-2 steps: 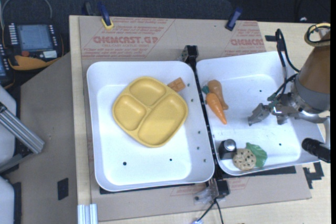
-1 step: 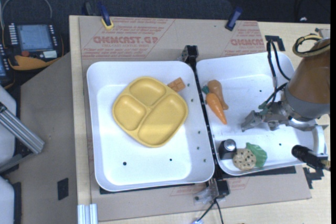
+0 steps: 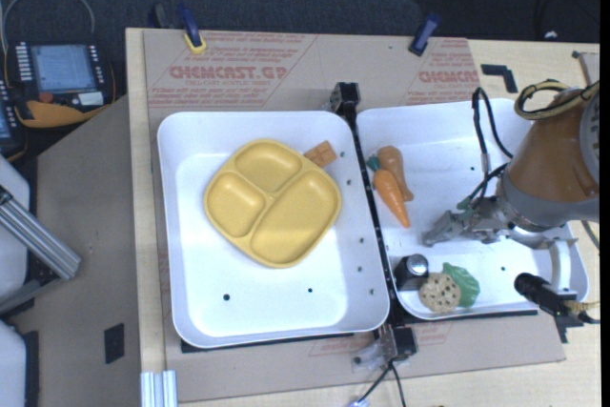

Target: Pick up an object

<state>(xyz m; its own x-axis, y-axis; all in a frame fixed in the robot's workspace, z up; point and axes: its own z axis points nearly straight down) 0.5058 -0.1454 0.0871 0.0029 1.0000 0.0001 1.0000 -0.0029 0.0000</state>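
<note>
Gripper (image 3: pixel 448 229) low in the right bin (image 3: pixel 434 124), pointing left, nothing visibly in it — can't tell its state. Carrot (image 3: pixel 392 195) just far-left of it, brown piece (image 3: pixel 393 166) beside that; cookie (image 3: pixel 439 292) and green leaf (image 3: pixel 465 283) near. Yellow 3-section plate (image 3: pixel 274 202) in left bin (image 3: pixel 181 234). Risk: carrot lies slanted by the divider — a descent could graze it and roll it away.

Your arm at the frame's right edge

It reaches leftward, orange band at upper right, gripper (image 3: pixel 444 231) low at right centre, pointing left.
</note>
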